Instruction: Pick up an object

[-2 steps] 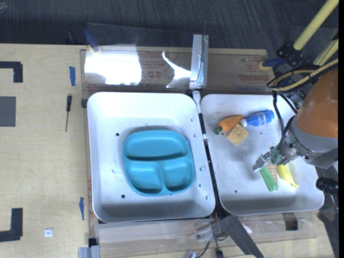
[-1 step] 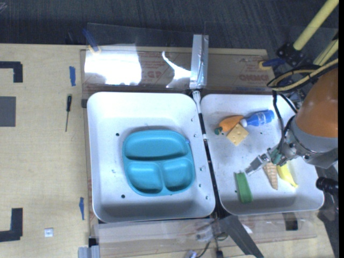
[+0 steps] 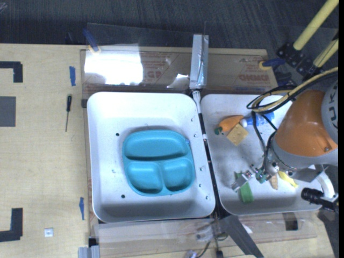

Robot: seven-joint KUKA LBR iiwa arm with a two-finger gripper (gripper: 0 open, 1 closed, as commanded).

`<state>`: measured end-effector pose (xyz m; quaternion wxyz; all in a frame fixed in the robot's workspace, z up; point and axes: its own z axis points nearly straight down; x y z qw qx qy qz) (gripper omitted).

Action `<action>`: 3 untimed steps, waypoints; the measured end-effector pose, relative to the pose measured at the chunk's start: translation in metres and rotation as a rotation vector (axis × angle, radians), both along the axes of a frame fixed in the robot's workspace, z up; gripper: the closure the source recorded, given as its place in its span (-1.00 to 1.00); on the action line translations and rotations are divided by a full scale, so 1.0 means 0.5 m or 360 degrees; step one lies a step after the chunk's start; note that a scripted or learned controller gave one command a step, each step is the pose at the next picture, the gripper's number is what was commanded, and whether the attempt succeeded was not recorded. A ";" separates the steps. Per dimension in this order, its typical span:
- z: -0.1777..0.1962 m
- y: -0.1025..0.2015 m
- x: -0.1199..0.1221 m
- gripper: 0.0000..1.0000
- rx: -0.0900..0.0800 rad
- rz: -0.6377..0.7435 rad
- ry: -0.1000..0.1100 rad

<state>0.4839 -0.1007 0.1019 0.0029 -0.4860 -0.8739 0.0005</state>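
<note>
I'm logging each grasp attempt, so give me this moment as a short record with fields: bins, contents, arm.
left bin: shallow white bin holding a blue three-compartment plastic tray
right bin: shallow white bin with an orange carrot-shaped toy, a tan block, a small green piece
arm: grey arm with orange band above the right bin
gripper: low beside the green piece; grasp unclear

Blue divided tray [image 3: 158, 160] in left bin [image 3: 102, 112]; screwdriver [image 3: 67, 110] on bench [image 3: 37, 160].

One fixed overhead camera, slanting down on both bins [image 3: 102, 112], arm [image 3: 306, 128] from right.
</note>
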 end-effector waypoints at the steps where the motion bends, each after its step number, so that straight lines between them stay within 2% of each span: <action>1: -0.029 -0.013 0.128 -1.00 -0.0003 -0.0425 -0.0016; 2: -0.026 -0.005 -0.010 -1.00 -0.0004 -0.0542 -0.0005; 3: -0.007 -0.005 -0.006 1.00 -0.0005 -0.0542 -0.0012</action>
